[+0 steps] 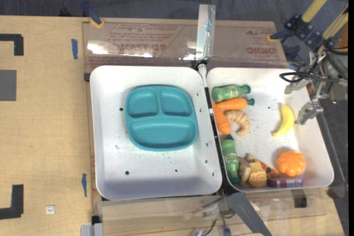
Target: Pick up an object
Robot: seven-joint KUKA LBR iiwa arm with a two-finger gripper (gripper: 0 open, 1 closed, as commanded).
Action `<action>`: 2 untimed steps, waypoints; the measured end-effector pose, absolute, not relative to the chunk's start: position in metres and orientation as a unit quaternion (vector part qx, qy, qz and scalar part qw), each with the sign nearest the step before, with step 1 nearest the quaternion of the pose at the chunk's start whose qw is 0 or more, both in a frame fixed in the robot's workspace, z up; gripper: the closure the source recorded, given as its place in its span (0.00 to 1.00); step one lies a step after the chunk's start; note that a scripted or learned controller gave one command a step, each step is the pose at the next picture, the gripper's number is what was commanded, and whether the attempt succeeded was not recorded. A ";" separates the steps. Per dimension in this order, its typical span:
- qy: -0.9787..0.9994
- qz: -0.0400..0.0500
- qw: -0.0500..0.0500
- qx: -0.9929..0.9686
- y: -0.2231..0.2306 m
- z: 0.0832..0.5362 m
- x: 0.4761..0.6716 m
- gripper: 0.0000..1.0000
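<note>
Crowded along the right bin's (326, 174) near edge sit an orange pumpkin (290, 162), a purple piece (285, 181) and brown bits (255, 172). Farther back lie a banana (285, 119), a shrimp (240, 121), two carrots (228, 110) and a green bottle (229, 91). At the right rim, the gripper (307, 112) hangs beside the banana; whether it is open cannot be told. A teal divided plate (161, 117) occupies the left bin (110, 168).

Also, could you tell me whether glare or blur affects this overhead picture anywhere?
In the camera view, glare streaks the clear sheet behind the bins; the gripper at the right bin's edge looks soft and blurred; the teal plate is evenly lit and sharp.
</note>
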State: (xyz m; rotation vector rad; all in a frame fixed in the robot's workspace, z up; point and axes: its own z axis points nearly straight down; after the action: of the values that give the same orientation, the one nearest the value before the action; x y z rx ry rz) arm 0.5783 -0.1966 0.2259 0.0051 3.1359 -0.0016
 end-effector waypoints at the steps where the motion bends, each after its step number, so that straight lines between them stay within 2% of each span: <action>1: 1.000 -0.001 0.006 0.018 -0.221 0.098 0.557 0.00; 2: 0.997 -0.001 0.004 0.074 -0.216 0.088 0.490 0.00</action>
State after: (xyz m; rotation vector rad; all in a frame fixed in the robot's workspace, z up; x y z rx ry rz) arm 0.4900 -0.2163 0.0884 0.2331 3.1239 -0.0023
